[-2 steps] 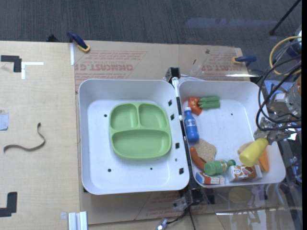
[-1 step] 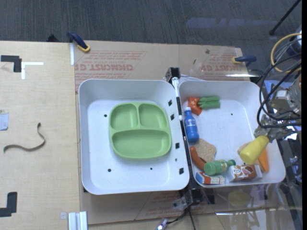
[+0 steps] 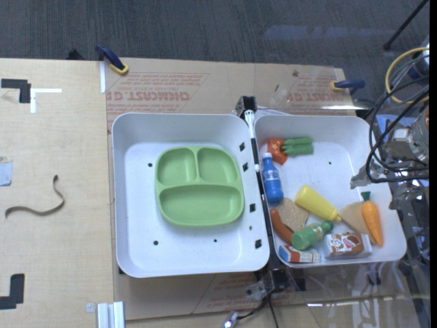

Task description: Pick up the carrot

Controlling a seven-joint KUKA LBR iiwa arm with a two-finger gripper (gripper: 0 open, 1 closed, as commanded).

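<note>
We see the carrot (image 3: 371, 223), orange and tapered with a small green top, lying against the right bin's (image 3: 321, 147) right wall. We cannot tell the claw's state.

The cardboard sheet (image 3: 157, 91) under the bins bears red mirrored print, too blurred to read

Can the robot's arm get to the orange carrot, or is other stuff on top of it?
Probably yes. The orange toy carrot lies at the right edge of the right white bin with nothing on top of it. Only a tan wedge sits beside it, and the bin wall is close, so its top is free.
</note>
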